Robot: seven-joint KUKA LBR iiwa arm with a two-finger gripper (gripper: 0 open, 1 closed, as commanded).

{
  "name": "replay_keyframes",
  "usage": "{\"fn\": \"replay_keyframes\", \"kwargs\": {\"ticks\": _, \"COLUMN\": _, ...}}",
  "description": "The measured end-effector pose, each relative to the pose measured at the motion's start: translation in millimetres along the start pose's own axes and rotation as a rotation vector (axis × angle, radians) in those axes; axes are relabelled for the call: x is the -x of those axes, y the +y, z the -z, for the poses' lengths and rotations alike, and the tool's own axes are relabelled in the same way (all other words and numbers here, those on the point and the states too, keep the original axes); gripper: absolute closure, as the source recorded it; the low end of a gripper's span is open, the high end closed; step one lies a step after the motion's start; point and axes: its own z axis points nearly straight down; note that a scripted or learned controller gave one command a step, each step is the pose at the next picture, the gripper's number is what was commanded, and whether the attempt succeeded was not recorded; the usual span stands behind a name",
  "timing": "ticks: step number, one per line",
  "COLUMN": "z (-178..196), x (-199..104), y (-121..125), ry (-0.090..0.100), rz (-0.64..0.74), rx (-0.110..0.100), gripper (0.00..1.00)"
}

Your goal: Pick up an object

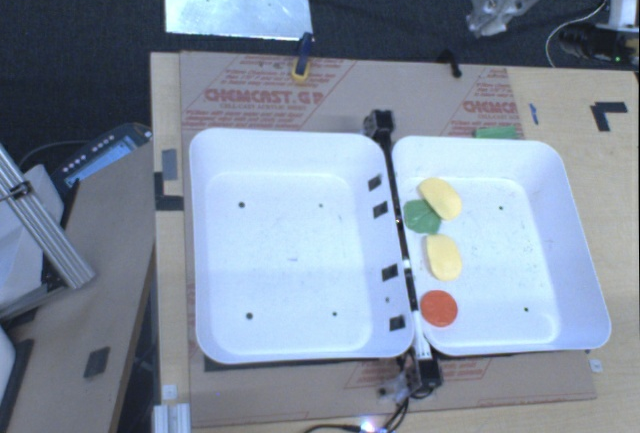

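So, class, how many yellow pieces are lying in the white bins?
2, both in the right bin, near its left wall. The upper yellow piece touches the green piece; the lower yellow piece lies just above the orange disc. Nothing looks hidden.

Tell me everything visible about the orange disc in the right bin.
The orange disc is a small, flat, round piece, plain orange-red with a matte look. It lies flat on the floor of the right bin, near that bin's front left corner, close to the divider between the two bins. It is the frontmost of four pieces; the lower yellow piece lies just behind it, with a narrow gap. Nothing else touches it; the gripper is far off, beyond the bins.
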Motion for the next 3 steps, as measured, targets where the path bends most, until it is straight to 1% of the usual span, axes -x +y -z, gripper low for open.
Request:
{"fn": "replay_keyframes", "kwargs": {"ticks": 1, "z": 55, "x": -120, "y": 0, "ry": 0.008, "rz": 0.017, "rx": -0.014, "gripper": 1.00}}
{"fn": "replay_keyframes", "kwargs": {"ticks": 2, "z": -103, "x": -192, "y": -73, "ry": 0.002, "rz": 0.013, "rx": -0.041, "gripper": 1.00}}
{"fn": "replay_keyframes", "kwargs": {"ticks": 3, "z": 6, "x": -139, "y": -78, "ry": 0.004, "rz": -0.002, "rx": -0.011, "gripper": 1.00}}
